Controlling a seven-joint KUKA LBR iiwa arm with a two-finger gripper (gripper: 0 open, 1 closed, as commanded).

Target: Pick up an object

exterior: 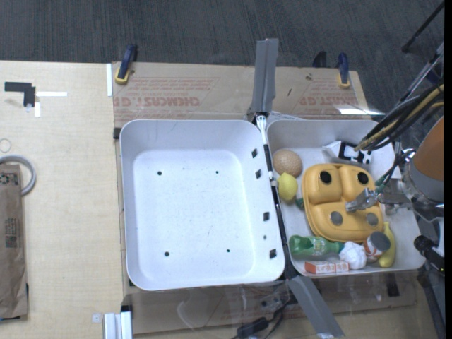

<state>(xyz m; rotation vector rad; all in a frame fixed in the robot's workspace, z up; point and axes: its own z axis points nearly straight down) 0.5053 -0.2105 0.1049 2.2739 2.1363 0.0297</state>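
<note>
Camera view: I see yellow moulded plastic toy (339,203), smooth, with dark round holes, in middle of right bin (311,129). Gripper (361,202) low over its right half, metal tips just touching or barely above; finger spread I cannot tell. Arm reaches in from right, wrist cut off. Brown egg-shaped ball (287,162), lemon (287,187), green bottle (314,245) alongside. Left bin (131,210) smooth white.

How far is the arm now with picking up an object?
Done: the gripper has reached the right bin and sits over the yellow toy. In hand: nothing shows between its fingers. Left: grasp and lift; the toy, lemon and green bottle all lie in the bin.
</note>
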